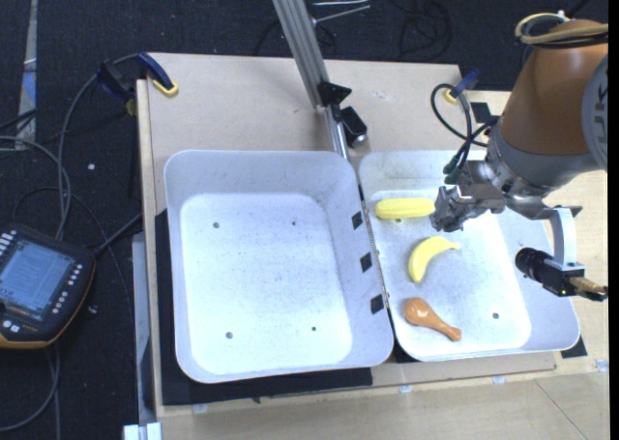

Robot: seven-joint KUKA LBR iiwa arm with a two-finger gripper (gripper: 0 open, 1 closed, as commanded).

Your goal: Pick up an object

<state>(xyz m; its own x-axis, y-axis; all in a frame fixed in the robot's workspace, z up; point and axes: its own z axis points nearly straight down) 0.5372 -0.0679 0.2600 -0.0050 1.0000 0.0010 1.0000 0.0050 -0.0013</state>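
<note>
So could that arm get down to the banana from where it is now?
Probably yes. The gripper hangs just above the banana in the right bin, and nothing lies over the banana; the yellow corn cob and orange gourd lie apart from it.

One fixed camera looks down at a slant from above the counter [251, 109]. It stands far enough back to take in both white bins [193, 177] and surrounding floor [68, 32].
</note>
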